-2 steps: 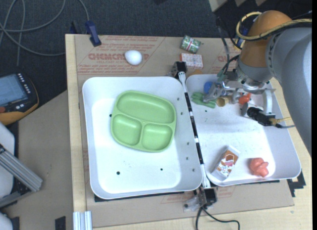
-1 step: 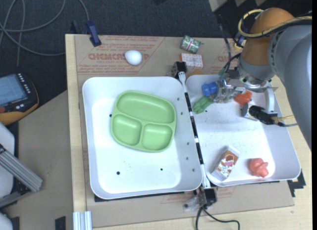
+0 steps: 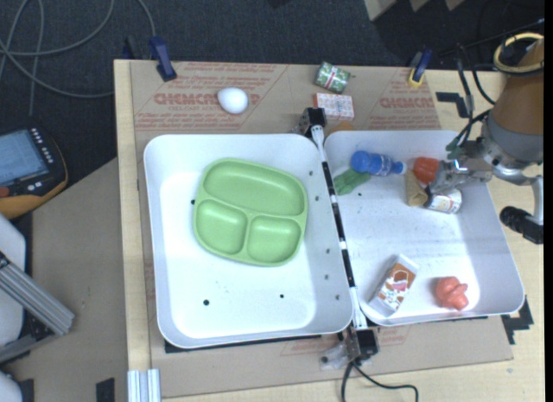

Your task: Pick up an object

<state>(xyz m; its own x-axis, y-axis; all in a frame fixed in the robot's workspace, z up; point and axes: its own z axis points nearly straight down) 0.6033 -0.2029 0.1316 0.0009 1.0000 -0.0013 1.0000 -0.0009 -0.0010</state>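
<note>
Orange and brown clutter is what you've got right at the gripper [image 3: 451, 186]: it sits low in the far part of the right white bin [image 3: 484, 249], and I can't tell whether the jaws are parted or closed, since the wrist hides them. Just left of the jaws there's an orange-red rounded piece [image 3: 425, 168] with a small tan block [image 3: 417, 194] below it, and a white label-wrapped can [image 3: 444, 204] lying right under the jaws, maybe touching. Further left you'll see a blue plastic bottle [image 3: 373, 163] on its side and a green flat piece [image 3: 349, 182] against the bin wall.

Well toward the near side from the jaws: a small white and red carton [image 3: 395, 285] tilted on the rim, and a red lumpy toy [image 3: 450, 292] beside it.

Way off left, the left white bin [image 3: 173, 219] holds a light green divided plate [image 3: 251, 212]. On the cardboard sheet [image 3: 268, 89] beyond the bins sit a white egg-shaped ball [image 3: 232, 99], a green patterned can [image 3: 333, 76] and a small printed packet [image 3: 333, 105]. The cardboard carries red lettering, not quite readable.
</note>
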